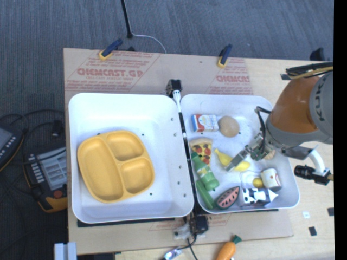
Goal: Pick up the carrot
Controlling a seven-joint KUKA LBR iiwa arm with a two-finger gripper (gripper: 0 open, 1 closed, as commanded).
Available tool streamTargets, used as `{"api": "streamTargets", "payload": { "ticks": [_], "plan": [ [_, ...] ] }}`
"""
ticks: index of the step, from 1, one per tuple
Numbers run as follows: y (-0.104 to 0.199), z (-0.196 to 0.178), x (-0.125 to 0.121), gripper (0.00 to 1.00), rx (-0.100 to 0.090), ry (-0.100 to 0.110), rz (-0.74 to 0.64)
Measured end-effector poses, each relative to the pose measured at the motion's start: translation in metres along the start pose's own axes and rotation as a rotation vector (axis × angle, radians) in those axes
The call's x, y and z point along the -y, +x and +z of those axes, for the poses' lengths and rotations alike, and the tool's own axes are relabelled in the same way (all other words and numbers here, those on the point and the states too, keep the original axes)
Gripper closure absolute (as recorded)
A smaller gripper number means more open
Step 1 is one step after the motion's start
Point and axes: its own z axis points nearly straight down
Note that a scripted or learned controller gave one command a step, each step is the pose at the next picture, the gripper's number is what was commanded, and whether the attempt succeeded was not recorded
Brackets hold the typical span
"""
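— Orange plastic, that carrot [226,250], with a green tuft at one end. It lies on the bare bench below the right bin [282,202], outside its front rim, not among the toys.

— How do you reckon it handles?

— My guess is a hollow toy: light, stiff, smooth enough to slip. It tapers, so I'd take it across the thicker middle of the body, not the tuft or the tip, where the pinch could squirt it away.

— And the gripper [239,160]?

— Down inside the right bin, beside the yellow banana piece [222,157], well apart from the carrot. Its fingers look near each other, but from here I cannot tell whether they are apart or together, and I see nothing caught between them.

— Any writing?

— Red print on the bench board above the bins, 2 patches of it. Above the left bin [87,104] it reads something like "CHEMCAST GP"; the patch above the right bin is upside down and too small for me. The small carton [204,123] in the right bin carries red and blue printing I can't read.

— The yellow tray [115,165]?

— In the left bin, 3 compartments.
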Motion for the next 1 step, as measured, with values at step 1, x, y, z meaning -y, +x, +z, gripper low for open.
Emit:
{"api": "streamTargets", "payload": {
  "ticks": [1],
  "plan": [
    [-0.0021, -0.0114, -0.0014, 1.0, 0.009, -0.006, 0.002]
  ]
}}
